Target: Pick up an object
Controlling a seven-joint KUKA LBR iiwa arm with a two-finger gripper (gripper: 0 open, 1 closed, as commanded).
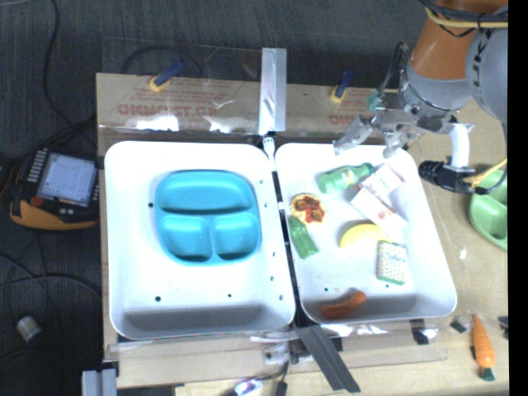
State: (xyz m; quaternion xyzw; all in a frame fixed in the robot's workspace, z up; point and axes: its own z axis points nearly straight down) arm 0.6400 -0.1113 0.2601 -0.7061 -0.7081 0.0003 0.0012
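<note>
**My claw waits above the right bin, nothing picked yet**

I am the grey arm with the orange band, reaching in from the right. My claw [375, 139] hangs over the far edge of the right shallow white plastic bin [437, 291], its two fingers spread apart with nothing between them. The task has barely begun, I judge: every object lies in the bin, so the descent, the closing and the lift are all left.

The right bin holds seven things. One green plastic bottle [344, 176] lies near the far edge, closest to my claw. One white carton with pink print [379, 195] lies beside it. One round red and yellow toy food [308, 208] and one small green block [302, 239] sit by the left wall. One yellow banana-like piece [360, 234] lies mid-bin, one pale speckled packet [393, 263] nearer the right wall, one orange sausage shape [343, 304] against the near wall.

The left white bin [132, 295] holds one blue three-compartment plastic tray [208, 215].
</note>
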